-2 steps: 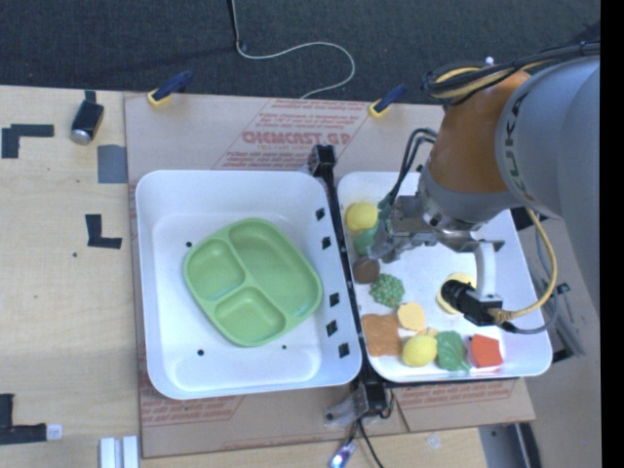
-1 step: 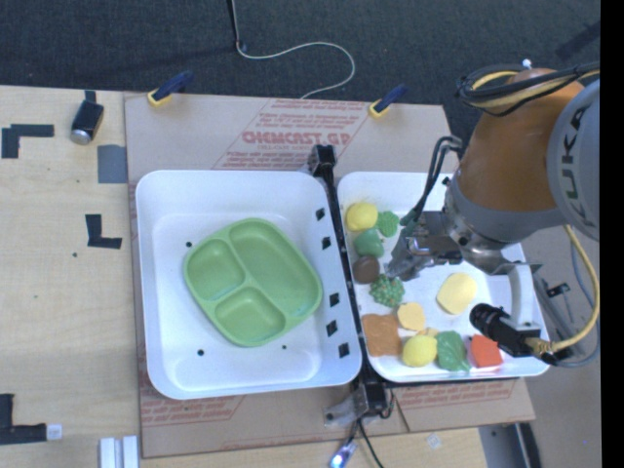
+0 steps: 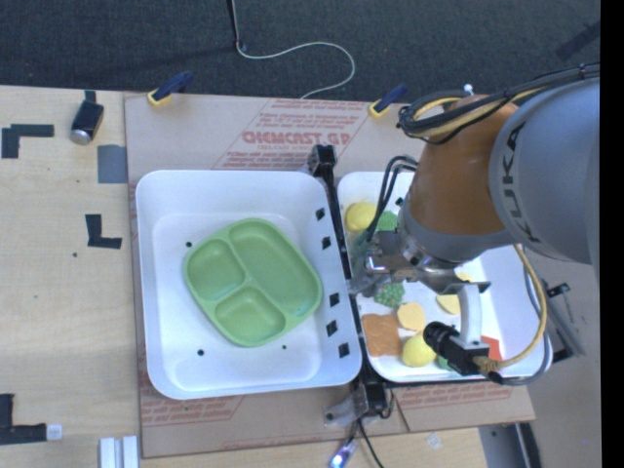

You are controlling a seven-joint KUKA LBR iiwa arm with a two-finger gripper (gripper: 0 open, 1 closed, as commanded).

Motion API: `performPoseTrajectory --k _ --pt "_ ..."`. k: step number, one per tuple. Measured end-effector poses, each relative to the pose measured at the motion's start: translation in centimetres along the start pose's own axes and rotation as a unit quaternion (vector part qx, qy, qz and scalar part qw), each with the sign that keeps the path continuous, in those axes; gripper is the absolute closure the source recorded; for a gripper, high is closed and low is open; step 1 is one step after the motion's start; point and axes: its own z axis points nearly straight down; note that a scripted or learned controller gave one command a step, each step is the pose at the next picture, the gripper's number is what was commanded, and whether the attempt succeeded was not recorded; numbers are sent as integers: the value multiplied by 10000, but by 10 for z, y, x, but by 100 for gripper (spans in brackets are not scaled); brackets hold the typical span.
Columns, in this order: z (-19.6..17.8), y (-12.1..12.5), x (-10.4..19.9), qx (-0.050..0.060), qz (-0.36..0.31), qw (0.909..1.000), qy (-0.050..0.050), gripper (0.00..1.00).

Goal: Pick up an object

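Note:
My gripper reaches down into the right bin, near its left wall, with the arm's orange wrist above it. Right under it lie a green leafy piece and a yellow round item a little further back. Towards the front of the bin sit an orange flat piece, a small yellow-orange disc and a yellow lemon-like item. The arm hides much of this bin.
The left bin holds a green three-compartment tray. A black divider with clips runs between the bins. A red piece lies at the right bin's front. Cardboard lies under both bins.

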Motion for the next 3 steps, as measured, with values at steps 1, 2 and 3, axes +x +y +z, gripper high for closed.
performPoseTrajectory --k 1,2,3 --pt "-117 1 132 -87 -74 9999 33 100" --pt "-36 0 20 15 70 10000 -22 100" --pt "-157 1 41 -88 -3 10000 7 100"
